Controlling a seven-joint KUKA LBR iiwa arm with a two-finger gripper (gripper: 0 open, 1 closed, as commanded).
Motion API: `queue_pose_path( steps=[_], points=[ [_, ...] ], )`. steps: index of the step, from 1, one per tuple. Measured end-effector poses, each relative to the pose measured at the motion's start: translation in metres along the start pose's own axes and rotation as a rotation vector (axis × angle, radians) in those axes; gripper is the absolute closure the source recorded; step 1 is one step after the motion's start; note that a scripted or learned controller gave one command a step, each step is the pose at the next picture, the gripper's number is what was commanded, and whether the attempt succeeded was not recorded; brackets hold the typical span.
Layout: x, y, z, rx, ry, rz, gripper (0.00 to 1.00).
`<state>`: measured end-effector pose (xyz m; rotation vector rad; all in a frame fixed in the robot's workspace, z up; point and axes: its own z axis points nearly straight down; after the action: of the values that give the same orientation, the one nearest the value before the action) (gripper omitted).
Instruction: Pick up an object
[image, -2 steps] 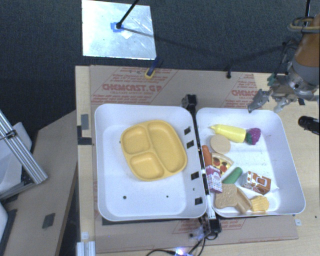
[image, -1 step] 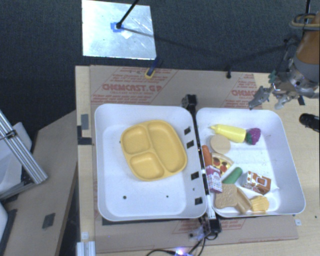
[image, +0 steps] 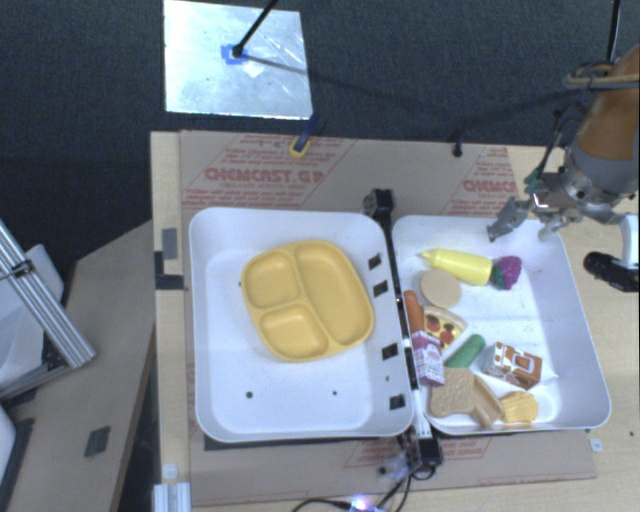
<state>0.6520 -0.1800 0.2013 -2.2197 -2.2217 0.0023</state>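
While two shallow white bins sit side by side on the bench, the left bin (image: 215, 400) bears a yellow divided tray (image: 305, 298) with three compartments, lying at a slant near its middle. The right bin (image: 575, 330) carries a huddle of toy foods toward its left and near side. The grey arm (image: 610, 130) reaches in at the upper right, and its gripper (image: 527, 218) hangs above the bin's far rim with both fingers spread apart and nothing between them. Just below it, well apart from the fingers, lies a yellow squash-like piece (image: 458, 264) touching a small purple item (image: 507, 271). Beside those rests a tan round disc (image: 440, 290), then an orange carrot (image: 414, 310) along the bin's left wall, a pizza slice (image: 442, 325), a green piece (image: 465, 350), a brown-and-white carton (image: 514, 364) and tan cookie shapes (image: 462, 396) at the near edge.
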Motion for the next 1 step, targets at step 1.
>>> queue_pose_path(
  steps=[1],
  points=[
    [-0.0068, 0.0022, 0.0596, 0.001, 0.000, 0.000, 0.00]
  ],
)
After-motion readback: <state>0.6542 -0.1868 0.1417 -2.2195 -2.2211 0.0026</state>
